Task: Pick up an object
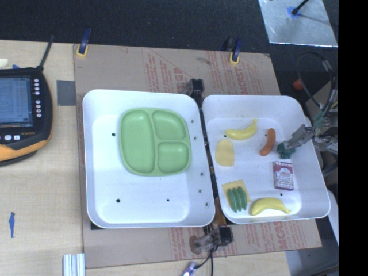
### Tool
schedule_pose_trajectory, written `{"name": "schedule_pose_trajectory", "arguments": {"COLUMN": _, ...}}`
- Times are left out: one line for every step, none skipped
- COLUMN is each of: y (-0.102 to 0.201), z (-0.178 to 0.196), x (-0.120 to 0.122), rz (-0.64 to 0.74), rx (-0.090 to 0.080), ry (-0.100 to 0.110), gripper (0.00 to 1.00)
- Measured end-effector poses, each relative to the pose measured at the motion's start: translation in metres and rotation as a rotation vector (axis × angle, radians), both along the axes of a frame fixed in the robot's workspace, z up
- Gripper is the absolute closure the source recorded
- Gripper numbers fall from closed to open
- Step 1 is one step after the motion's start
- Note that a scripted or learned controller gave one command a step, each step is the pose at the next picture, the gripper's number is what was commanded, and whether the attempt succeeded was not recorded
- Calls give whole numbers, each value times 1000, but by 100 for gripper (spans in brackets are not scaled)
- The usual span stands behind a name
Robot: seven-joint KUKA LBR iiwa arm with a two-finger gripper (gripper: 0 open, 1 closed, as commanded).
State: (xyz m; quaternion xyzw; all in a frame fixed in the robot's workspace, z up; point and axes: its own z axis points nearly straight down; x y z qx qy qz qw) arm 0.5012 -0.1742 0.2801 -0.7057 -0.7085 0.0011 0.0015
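White plastic bins sit side by side on the worktop point(34, 200), over a sheet of brown cardboard point(172, 68). From my remote station I note the left bin point(98, 206) carries a green divided plate point(154, 141), lying flat near its middle.

The right bin point(305, 209) carries the pickable items. A yellow banana point(242, 131) lies toward the far side, with a pale yellow slice point(225, 153) just beside it, nearer the centre divider. An orange-red sausage point(267, 142) lies to the right of that banana, tilted. A small dark red carton point(283, 175) lies flat toward the right wall. At the near edge I see a green bean piece on a yellow base point(236, 195), and a second banana point(269, 206) next to it.

The hand point(286, 149) enters over the right rim of the right bin, its dark green tip low and just beside the sausage, apart from the carton. I cannot tell how far it is open, and I see nothing gripped in it.

A teach pendant point(20, 114) rests on the worktop at far left.
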Motion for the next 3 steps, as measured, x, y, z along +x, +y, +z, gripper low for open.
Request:
{"name": "schedule_pose_trajectory", "arguments": {"y": -34, "z": -124, "x": 67, "rz": 1, "rx": -1, "ry": 2, "gripper": 0}}
{"name": "schedule_pose_trajectory", "arguments": {"y": -32, "z": -189, "x": 146, "rz": 0, "rx": 0, "ry": 1, "gripper": 0}}
{"name": "schedule_pose_trajectory", "arguments": {"y": -38, "z": -188, "x": 107, "rz": 1, "rx": -2, "ry": 1, "gripper": 0}}
